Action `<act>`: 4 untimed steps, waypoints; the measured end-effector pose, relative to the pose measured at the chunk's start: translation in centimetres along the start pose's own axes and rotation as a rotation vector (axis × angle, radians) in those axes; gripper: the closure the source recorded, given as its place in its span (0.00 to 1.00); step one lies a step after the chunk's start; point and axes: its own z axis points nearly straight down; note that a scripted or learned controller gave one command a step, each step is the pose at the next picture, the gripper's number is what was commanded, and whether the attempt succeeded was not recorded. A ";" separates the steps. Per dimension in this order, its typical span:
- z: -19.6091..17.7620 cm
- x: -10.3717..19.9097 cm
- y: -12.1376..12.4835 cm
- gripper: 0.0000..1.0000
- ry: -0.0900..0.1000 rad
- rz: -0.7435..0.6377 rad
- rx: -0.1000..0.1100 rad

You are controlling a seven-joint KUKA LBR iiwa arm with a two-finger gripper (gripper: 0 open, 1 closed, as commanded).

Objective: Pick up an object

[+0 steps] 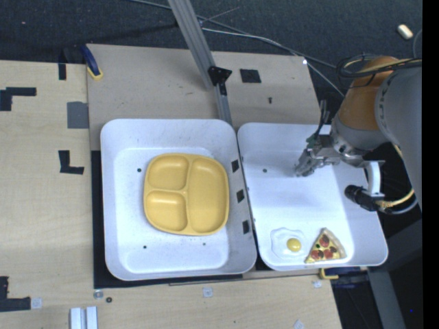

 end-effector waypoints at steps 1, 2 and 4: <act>-6.3 0.0 0.5 1.00 0.000 0.001 -0.008; -11.0 -0.7 0.3 1.00 0.000 0.002 -0.006; -14.0 4.5 -0.4 1.00 0.002 -0.001 0.001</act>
